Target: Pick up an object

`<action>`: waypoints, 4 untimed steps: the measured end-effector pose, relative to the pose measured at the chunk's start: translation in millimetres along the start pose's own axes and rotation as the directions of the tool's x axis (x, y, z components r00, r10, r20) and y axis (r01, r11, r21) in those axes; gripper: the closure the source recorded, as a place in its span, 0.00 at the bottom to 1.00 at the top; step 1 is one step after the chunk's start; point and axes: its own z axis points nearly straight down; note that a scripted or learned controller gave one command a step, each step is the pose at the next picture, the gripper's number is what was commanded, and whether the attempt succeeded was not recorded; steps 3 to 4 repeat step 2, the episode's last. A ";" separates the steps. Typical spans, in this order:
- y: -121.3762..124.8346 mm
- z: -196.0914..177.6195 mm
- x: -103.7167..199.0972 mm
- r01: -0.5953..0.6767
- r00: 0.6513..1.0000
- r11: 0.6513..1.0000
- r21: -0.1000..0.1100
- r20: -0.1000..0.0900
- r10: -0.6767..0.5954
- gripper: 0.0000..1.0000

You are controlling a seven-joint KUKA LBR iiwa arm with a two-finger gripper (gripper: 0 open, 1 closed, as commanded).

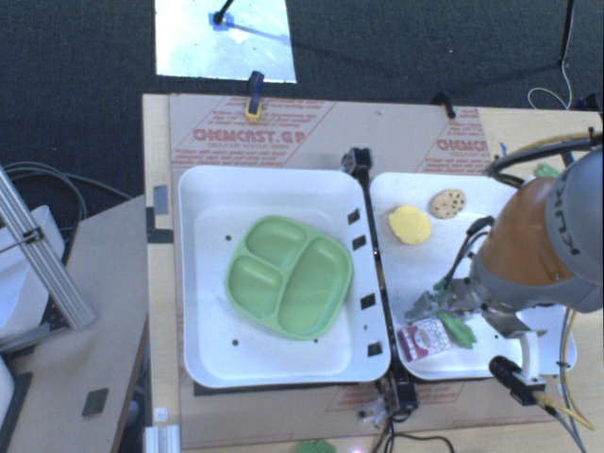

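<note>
Even, fairly bright overhead light washes the scene, and the white bins (283, 182) left of the gripper (436, 302) glare enough to lose surface detail. Shadows are soft and short, pooling just beneath the gripper and under the green plate (288, 276) farther left. The picture is slightly soft and grainy throughout, with the arm (538, 239) right of the gripper faintly blurred.
</note>
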 end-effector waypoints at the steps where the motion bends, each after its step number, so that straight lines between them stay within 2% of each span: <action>1: 36.4 -188.8 39.4 0.003 1.000 1.000 -0.023 0.004 -0.003 0.00; 2: 6.1 -154.4 83.5 0.001 1.000 1.000 -0.001 0.001 -0.001 0.00; 4: 6.1 -154.4 83.5 0.001 1.000 1.000 -0.001 0.001 -0.001 0.00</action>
